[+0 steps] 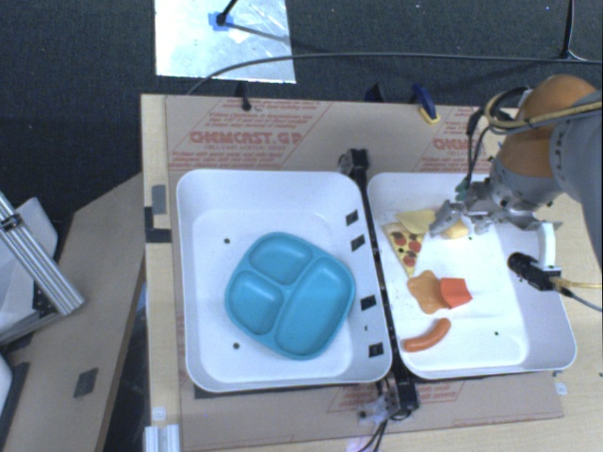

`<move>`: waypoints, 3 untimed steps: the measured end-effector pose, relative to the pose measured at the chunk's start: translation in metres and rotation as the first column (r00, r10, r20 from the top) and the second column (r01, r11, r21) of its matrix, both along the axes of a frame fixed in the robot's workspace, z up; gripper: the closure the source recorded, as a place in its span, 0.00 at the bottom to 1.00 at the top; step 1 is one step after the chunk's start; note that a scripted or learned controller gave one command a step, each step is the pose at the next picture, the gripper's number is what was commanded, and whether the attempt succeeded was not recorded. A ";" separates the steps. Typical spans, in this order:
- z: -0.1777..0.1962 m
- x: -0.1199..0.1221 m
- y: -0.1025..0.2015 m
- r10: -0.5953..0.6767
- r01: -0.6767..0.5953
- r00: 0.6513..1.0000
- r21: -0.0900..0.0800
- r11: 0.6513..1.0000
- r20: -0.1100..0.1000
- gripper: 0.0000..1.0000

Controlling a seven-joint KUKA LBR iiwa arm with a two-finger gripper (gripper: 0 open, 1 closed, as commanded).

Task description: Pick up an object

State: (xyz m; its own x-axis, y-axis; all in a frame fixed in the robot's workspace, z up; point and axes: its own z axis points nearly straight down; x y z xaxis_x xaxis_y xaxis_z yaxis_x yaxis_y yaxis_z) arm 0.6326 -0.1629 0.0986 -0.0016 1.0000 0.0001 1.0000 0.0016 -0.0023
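From my feed, the tool [459,217] sat low in the far part of the right bin [542,347], its fingers around a small pale yellow piece [456,231], though I could not tell how firmly they gripped it. Just left of it lay a yellow wedge [415,220] and a pizza slice [406,245], with an orange cookie [425,292] touching a red block [455,293] nearer the middle and a sausage [426,335] toward the near edge. The left bin [207,252] held a blue divided plate [289,294] on the desk [104,281].
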 end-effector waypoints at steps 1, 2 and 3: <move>-0.014 0.001 0.000 0.000 0.000 1.000 -0.001 1.000 0.003 0.00; -0.002 0.002 0.000 0.001 -0.001 1.000 -0.002 1.000 0.007 1.00; 0.054 0.003 -0.010 -0.001 0.001 1.000 -0.002 1.000 0.009 1.00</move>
